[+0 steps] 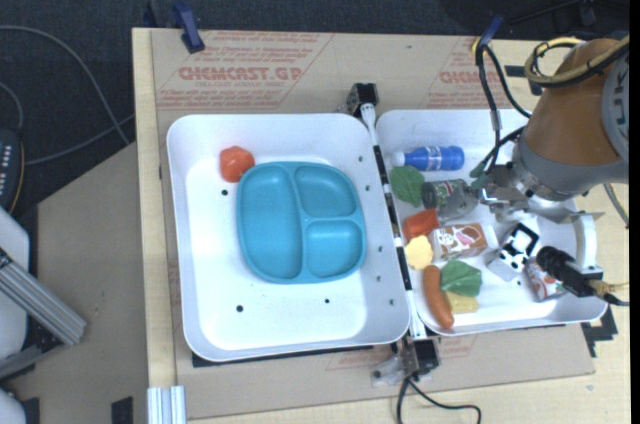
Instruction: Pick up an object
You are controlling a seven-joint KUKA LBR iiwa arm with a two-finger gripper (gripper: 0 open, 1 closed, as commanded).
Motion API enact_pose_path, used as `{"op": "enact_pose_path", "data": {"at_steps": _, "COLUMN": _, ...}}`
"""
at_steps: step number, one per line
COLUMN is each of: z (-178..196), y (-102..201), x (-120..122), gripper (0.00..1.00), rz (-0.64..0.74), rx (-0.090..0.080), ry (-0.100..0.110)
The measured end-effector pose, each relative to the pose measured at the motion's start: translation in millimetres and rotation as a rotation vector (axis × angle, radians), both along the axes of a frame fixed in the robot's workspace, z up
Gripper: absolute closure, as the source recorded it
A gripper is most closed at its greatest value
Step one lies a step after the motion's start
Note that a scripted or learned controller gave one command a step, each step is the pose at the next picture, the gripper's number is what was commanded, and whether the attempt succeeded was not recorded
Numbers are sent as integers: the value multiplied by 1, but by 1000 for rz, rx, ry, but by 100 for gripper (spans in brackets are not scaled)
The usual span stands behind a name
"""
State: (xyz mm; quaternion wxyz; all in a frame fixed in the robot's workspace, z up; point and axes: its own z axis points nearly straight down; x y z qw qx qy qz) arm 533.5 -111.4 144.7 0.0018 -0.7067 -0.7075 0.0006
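1. Right bin (455,124): the landmark, holding a blue-capped bottle (430,157), green leaf (407,184), sausage (437,297) and snack packet (459,239).
2. Gripper (455,195): low over the bin's middle, just below the bottle; whether the jaws are open cannot be told.
3. Left bin (190,242): beside it, holding a blue divided tray (298,219) and an orange ball (236,162).

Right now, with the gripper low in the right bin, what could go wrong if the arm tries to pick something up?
1. The right bin is crowded: the snack packet, green leaf toy and hot dog lie close together, so the gripper may catch two things or push one aside.
2. The blue bottle lies on its side and might roll away if nudged.
3. The arm hides part of the bin, so a grasp is hard to confirm.
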Motion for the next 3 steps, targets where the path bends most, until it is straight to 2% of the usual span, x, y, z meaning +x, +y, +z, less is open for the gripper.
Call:
{"op": "enact_pose_path", "data": {"at_steps": 1, "z": -60, "y": 9, "x": 55, "gripper": 0, "rz": 0, "rx": -2, "ry": -6}}
{"op": "enact_pose_path", "data": {"at_steps": 2, "z": -60, "y": -58, "x": -24, "gripper": 0, "rz": -4, "rx": -3, "ry": -2}}
{"op": "enact_pose_path", "data": {"at_steps": 3, "z": -50, "y": -56, "x": -22, "gripper": 100, "rz": -2, "rx": -3, "ry": -7}}
